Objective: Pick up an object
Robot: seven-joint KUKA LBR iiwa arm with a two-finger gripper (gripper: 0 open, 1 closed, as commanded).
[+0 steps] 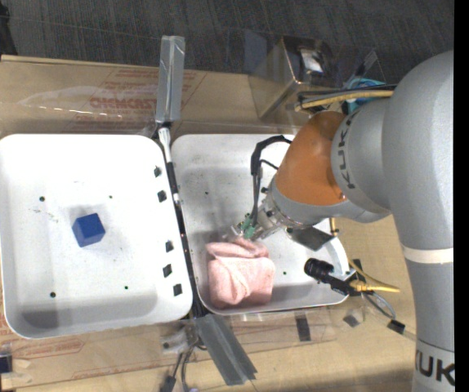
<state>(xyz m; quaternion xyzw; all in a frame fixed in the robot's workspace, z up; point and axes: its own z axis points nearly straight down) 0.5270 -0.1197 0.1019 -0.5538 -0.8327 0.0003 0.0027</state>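
1. The grey arm [398,153] enters from the view's right. Its orange band [312,174] sits above the wrist and hangs over the right bin [218,147].
2. The jaws point down into the right bin at the lower left of the orange band. The wrist covers most of them, so we cannot tell whether they are released or clenched, and we see nothing grasped between them.
3. The pink cloth [238,274], bunched and folded, lies on the floor of the right bin just beside the jaws, on the side toward the view's lower edge. We cannot tell whether its upper edge touches them.
4. The blue cube [88,229] rests well apart from the jaws, toward the view's left. It sits alone near the middle of the left bin [22,178].
5. The shared bin walls, which carry a row of small black clips [169,247], run between the jaws and the cube.
6. The worktop [71,96] shows as brown board with faint red print, beyond the jaws toward the view's upper edge.
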